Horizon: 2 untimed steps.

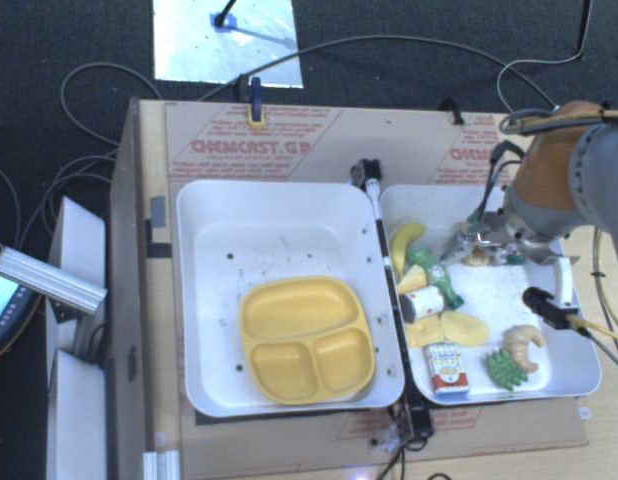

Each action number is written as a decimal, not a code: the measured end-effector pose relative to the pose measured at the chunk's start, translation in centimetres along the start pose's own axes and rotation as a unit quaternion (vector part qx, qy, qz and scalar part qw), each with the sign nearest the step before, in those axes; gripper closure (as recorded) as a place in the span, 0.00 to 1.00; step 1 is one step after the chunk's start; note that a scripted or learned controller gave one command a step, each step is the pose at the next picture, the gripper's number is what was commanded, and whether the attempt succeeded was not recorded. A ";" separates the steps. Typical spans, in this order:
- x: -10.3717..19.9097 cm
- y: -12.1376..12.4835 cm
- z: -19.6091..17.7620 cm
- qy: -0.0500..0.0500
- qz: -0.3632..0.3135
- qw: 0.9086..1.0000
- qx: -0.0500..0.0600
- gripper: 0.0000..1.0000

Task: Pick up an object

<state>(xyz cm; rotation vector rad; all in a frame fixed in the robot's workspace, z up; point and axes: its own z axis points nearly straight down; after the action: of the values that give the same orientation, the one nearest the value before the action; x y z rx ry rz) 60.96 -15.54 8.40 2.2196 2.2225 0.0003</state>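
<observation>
Yellow plastic fills much of the left bin [204,228]: a divided tray [307,338] lying toward its near edge. In the right bin [579,368], toys crowd the left wall: a banana [404,243], a green bottle [436,275], and a small red-and-white carton [447,367] at the near edge. A croissant [524,340] and green leafy piece [503,368] sit near the near-right corner. Over the far edge hangs the gripper [476,243] (whether it is spread or pressed together, I cannot tell).

Claw [476,243] over right bin [574,373] (toy food inside).
</observation>
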 end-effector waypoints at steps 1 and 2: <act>0.0 3.5 -2.3 0.000 -0.001 1.000 -0.002 0.00; -3.3 3.5 -7.1 -0.001 0.000 1.000 -0.002 0.00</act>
<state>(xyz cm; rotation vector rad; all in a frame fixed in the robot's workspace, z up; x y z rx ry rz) 64.49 -18.86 15.54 2.2157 2.2206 0.0027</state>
